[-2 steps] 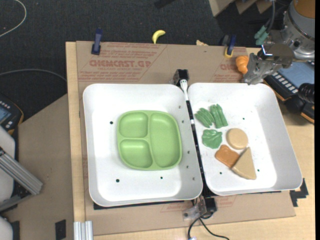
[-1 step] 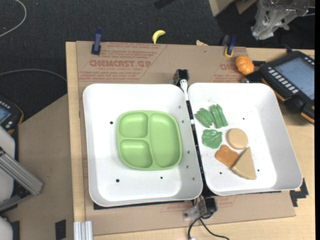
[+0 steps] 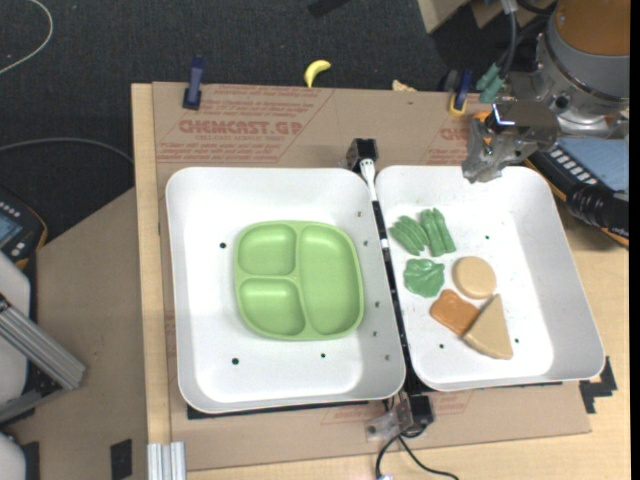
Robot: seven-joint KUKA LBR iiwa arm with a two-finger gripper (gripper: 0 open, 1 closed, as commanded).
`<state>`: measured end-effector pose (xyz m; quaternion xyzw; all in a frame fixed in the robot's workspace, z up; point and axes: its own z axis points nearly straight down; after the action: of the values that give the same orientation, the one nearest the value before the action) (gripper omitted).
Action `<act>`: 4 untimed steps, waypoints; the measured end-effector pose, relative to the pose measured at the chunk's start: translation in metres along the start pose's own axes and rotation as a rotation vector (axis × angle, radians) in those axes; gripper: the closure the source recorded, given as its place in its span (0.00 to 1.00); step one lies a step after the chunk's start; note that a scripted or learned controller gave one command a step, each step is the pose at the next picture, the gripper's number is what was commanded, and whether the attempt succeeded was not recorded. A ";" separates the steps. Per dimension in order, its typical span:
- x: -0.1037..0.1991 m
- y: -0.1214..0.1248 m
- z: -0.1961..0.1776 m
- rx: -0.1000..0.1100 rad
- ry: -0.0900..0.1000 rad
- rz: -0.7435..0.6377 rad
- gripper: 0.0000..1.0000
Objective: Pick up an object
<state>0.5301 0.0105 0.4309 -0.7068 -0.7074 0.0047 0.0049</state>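
Several toy food pieces lie in the right bin [image 3: 545, 218]: a bunch of green beans [image 3: 423, 232], a green leaf [image 3: 424, 277], a round tan disc [image 3: 474, 276], an orange chunk [image 3: 455, 311] and a tan wedge [image 3: 489, 330]. They sit close together in the bin's left half. My gripper [image 3: 484, 171] hangs over the bin's far edge, up and right of the beans and apart from every piece. Nothing shows in it.
The left bin [image 3: 190, 208] holds a green divided plate [image 3: 299, 279]. A black clip [image 3: 362, 153] joins the bins at the far end. Cardboard [image 3: 250, 118] lies under both, with blue clamps [image 3: 194, 83] and a small yellow object [image 3: 317, 71] behind.
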 end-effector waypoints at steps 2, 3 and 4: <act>-0.020 0.066 0.207 -0.005 -0.002 0.005 1.00; 0.031 0.037 0.181 -0.010 0.002 -0.004 1.00; 0.029 0.039 0.171 -0.013 0.000 0.002 1.00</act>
<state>0.5667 0.0391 0.2591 -0.7075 -0.7068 0.0000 0.0005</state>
